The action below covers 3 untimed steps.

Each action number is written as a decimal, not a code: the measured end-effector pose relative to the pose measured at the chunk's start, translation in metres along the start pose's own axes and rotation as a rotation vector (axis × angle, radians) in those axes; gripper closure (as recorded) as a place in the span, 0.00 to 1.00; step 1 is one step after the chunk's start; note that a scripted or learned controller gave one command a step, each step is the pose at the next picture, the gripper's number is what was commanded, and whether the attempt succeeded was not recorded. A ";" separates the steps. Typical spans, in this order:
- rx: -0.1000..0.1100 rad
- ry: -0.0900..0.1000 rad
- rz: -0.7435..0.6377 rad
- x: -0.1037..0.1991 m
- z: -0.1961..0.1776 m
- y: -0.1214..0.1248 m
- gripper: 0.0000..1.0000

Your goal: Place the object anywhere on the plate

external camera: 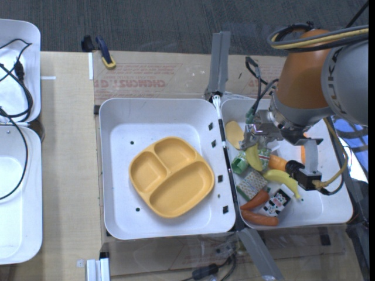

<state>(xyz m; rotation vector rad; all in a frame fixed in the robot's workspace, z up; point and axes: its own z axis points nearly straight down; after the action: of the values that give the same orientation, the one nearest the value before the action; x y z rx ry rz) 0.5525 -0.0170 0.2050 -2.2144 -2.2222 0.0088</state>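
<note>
Dark grey carpet (pixel 146 10) runs across twelve o'clock. A cardboard-topped bench (pixel 70 157) fills the rest, evenly lit.

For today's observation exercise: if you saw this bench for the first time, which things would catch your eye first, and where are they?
First, the yellow divided plate, lying tilted in the left bin with nothing on it. Next, the grey arm with its orange band reaching in from the right, its gripper low over the right bin. There a jumble of toy food crowds the left side, among it a banana and a red sausage.
</note>
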 end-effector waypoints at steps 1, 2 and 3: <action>-0.004 -0.001 -0.011 -0.001 0.015 0.105 1.00; -0.002 0.000 -0.184 0.044 0.009 0.002 1.00; -0.004 -0.001 -0.150 0.077 -0.040 -0.037 1.00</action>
<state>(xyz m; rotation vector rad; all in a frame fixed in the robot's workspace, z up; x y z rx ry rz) 0.5150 0.0597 0.2450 -2.0435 -2.3843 0.0058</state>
